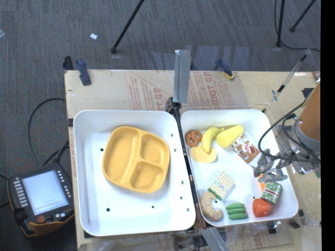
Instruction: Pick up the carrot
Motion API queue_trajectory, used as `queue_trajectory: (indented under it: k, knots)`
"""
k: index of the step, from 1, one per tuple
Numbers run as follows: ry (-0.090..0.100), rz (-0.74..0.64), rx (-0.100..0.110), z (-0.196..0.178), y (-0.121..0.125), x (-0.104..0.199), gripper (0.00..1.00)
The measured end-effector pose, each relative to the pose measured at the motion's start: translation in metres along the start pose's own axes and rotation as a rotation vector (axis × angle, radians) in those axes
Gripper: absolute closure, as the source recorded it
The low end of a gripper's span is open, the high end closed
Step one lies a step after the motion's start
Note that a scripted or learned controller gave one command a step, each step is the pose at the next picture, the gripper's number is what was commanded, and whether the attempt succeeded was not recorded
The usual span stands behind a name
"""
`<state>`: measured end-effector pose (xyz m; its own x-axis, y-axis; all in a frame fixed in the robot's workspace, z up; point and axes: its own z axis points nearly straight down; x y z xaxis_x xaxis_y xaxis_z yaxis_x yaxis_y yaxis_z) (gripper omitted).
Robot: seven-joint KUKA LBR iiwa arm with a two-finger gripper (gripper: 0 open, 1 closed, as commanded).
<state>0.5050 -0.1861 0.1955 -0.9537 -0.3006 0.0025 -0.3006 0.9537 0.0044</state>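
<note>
Step in hand: I judge this as the approach over the target; nothing is lifted yet.

Gripper: the gripper (270, 169) hangs low at about 3 o'clock of the right bin (225, 111), close to that bin's outer wall; cables trail from it toward the arm (318, 116) at 2 o'clock.

Grip state: I cannot tell from this slant whether it is spread or closed; I see nothing pinched in it.

Carrot: I take the small orange sliver (261, 184) at the gripper's 7 o'clock to be the carrot; most of it is hidden under the tool, so I cannot give its lie.

Neighbours: a green box (271, 192) sits just beside the sliver at its 4 o'clock; a red toy fruit (261, 207) lies at its 6 o'clock, touching the box; a printed packet (245, 149) lies at the gripper's 10 o'clock, near but apart.

Left bin: the left bin (86, 140) holds a yellow divided plate (137, 159), well apart from the work.

Next move calls for: in my judgement, a small shift toward 7 o'clock to centre on the orange piece; then a straight descent; the crowding by the green box leaves little room, so a wide stance risks snagging it.
</note>
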Motion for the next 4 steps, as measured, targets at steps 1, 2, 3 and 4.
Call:
queue_trajectory:
  k: [1,2,3,4]
  knots:
    - [0.005,0.007,-0.005,0.106,0.011,0.021,1.0]
    - [-0.009,0.123,0.006,-0.066,0.035,0.01,1.0]
    - [-0.002,0.29,0.001,-0.048,0.068,-0.038,1.0]
    - [0.003,0.22,0.0,0.009,0.0,0.009,1.0]
